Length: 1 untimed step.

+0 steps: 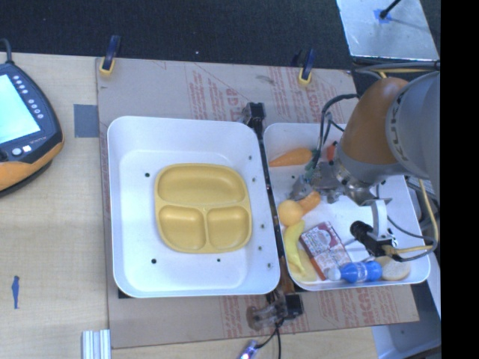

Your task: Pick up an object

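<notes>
Lying just beside the hand [318,182], orange carrot [290,157]

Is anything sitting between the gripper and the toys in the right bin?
Nothing visible does. The gripper is already down in the right bin, right among an orange carrot-like piece, another orange piece and a yellow ball.

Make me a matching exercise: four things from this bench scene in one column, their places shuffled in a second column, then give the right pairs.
Things:
1. yellow divided tray
2. blue-capped bottle
3. carrot
4. teach pendant

Places:
A. far end of the right bin
B. on the bench, at the view's left edge
C. middle of the left bin
D. near edge of the right bin

Pairs: 1-C, 2-D, 3-A, 4-B
</notes>
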Tool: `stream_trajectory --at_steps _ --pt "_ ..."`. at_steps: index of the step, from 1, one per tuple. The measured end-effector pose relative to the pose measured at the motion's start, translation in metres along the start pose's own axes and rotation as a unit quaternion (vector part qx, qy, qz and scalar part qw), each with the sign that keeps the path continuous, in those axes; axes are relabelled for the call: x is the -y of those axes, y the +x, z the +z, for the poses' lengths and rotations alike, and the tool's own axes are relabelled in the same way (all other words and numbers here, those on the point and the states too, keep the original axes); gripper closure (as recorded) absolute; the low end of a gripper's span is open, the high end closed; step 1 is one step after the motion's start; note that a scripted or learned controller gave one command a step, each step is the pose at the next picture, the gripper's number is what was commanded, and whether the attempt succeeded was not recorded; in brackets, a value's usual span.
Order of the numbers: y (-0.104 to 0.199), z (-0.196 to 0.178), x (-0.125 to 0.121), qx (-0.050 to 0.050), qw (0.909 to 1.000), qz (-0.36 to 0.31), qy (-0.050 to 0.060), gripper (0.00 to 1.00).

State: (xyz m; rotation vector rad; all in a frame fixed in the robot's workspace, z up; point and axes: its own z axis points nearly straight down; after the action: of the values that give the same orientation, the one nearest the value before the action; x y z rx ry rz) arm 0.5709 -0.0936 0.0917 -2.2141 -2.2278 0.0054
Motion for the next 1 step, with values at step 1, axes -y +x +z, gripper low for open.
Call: stream_trajectory --at_steps 1 --pt "-0.0010 -0.0101 -0.0001 0.001 1.0000 -0.001 0.000 1.00"
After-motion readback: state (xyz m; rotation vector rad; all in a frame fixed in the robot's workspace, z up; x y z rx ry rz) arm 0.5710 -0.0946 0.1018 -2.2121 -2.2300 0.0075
